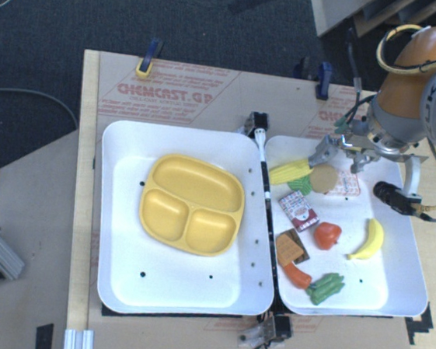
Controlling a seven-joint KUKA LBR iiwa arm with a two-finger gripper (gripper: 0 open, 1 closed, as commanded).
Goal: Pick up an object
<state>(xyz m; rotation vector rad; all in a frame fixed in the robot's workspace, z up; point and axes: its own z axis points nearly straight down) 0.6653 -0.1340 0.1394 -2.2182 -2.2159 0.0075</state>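
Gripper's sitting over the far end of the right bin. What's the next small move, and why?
Probably ease straight down a little. The gripper hangs above the round tan piece, beside the corn, with nothing visibly between its jaws. The tomato and banana lie farther off, so the tan piece looks like the nearest target.

The arm (429,73) is cut off by the right edge. The gripper (346,149) partly covers the corn (290,171) and a tan round thing (323,178) near the right bin's (400,292) far edge; its finger gap is unclear.

Yellow 3-compartment plate (192,204) in left bin (111,220)
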